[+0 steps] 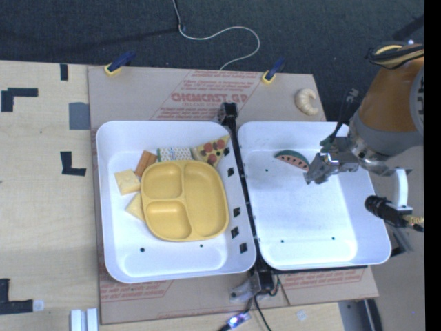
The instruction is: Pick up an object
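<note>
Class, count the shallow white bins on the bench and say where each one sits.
2. One shallow white bin sits on the left, holding a yellow divided plastic plate; the other sits beside it on the right, under the gripper.

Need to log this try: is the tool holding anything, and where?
Nothing held: the tool hangs over the right bin, apart from the watermelon slice.

The arm (pixel 386 116) is grey with a broad orange band, ending in a dark metallic end effector (pixel 318 172).
</note>
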You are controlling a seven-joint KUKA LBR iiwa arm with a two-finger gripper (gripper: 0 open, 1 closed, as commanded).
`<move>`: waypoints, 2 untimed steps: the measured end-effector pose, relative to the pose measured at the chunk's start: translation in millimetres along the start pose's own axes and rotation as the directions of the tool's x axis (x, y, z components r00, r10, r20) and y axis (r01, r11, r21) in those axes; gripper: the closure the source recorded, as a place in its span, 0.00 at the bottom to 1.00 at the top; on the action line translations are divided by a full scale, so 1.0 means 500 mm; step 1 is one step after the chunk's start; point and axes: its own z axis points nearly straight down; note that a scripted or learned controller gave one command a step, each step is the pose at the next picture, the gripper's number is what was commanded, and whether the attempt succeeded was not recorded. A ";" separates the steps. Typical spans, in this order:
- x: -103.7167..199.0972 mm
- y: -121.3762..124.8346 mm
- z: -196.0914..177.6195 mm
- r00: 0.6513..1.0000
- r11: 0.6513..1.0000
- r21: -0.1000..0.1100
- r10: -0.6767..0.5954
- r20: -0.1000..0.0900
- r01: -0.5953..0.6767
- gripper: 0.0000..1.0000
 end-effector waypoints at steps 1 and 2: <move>0.097 0.007 0.008 1.000 1.000 0.003 -0.004 -0.001 0.004 1.00; 0.199 0.044 -0.011 1.000 1.000 0.001 -0.006 -0.002 0.006 1.00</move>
